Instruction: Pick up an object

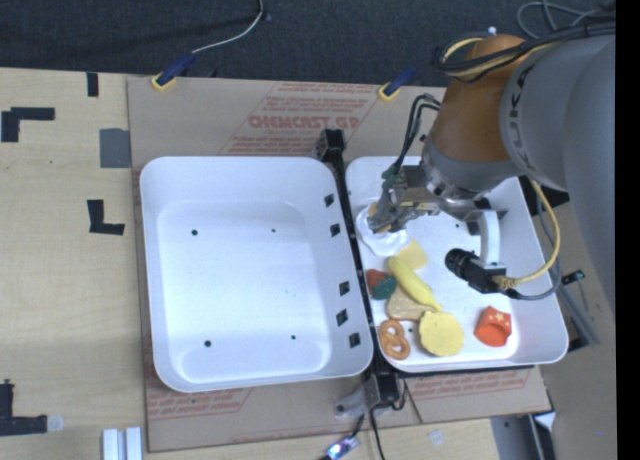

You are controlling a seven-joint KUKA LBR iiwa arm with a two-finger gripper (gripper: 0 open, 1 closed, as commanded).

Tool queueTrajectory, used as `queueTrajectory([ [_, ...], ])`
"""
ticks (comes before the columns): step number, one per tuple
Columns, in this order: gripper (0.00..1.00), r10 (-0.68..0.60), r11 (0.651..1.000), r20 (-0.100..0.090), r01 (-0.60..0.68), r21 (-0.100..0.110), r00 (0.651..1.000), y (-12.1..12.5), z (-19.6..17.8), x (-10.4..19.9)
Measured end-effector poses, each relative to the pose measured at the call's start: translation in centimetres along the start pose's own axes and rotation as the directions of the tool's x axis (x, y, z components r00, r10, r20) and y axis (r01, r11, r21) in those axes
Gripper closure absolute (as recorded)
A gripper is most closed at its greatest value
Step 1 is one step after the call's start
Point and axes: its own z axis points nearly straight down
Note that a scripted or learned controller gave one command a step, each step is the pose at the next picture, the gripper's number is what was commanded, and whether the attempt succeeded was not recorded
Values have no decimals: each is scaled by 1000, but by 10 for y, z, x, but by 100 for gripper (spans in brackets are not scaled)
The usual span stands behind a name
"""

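1. I have the arm [500, 128] reaching in from the right, with the gripper [390, 210] low over the far left corner of the right bin [535, 348]. It hangs just above a small white object [385, 242] lying against the bin's inner wall.
2. I cannot tell how the hand is set or whether it has hold of anything; the tip is a blur of metal and cable from this angle.
3. The white object looks like the target, as it lies directly under the tip. To do this well I would come straight down and centre on it, since it is pale on a pale floor and easy to misjudge.
4. The bin wall just to the left is the main obstacle. I judge that a finger could catch the rim or the black divider [340, 238] between the bins.
5. A yellow banana [412, 278] lies just beside the white object and could be nudged or pinched along with it.
6. Nearer the front sit a pretzel [394, 338], a round yellow piece [440, 334], a small orange and teal item [380, 282], and a red item [493, 325] well apart to the right.
7. The left bin [240, 268] shows bare white floor.
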Motion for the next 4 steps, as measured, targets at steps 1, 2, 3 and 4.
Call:
queueTrajectory([
  [1, 100, 6, 1000, 2, -6, -8, 1000, 46, -157, 87],
  [2, 100, 13, 1000, 5, -13, 9, 1000, 19, -188, 115],
  [3, 100, 8, 1000, 5, -8, 17, 1000, -13, -147, 202],
  [4, 100, 9, 1000, 8, -9, 24, 1000, -38, -67, 276],
])
